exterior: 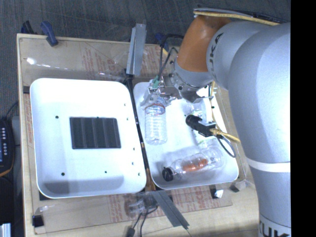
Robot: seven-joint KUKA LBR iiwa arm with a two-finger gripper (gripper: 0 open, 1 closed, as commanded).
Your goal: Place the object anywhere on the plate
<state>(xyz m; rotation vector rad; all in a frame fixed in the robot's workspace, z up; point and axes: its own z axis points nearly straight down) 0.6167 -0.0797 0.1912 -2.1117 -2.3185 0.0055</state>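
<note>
Two white bins, two clear bottles, one dark plate.

Dark carpeted floor around a pale wooden counter.
Blue clamp grips the counter's upper-left corner; clear sheeting lies over the wood (faint red printing shows through). Lighting bright and even.

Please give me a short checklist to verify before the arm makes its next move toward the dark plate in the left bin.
1. Dark plate in the left bin bears nothing: ok.
2. Gripper above the clear bottle's top: ok.
3. Bottle between the gripper's fingers: cannot tell.
4. Bottle lies apart from the second bottle with orange contents: ok.
5. Divider between the bins lies across the path: not ok, lift first.
</note>
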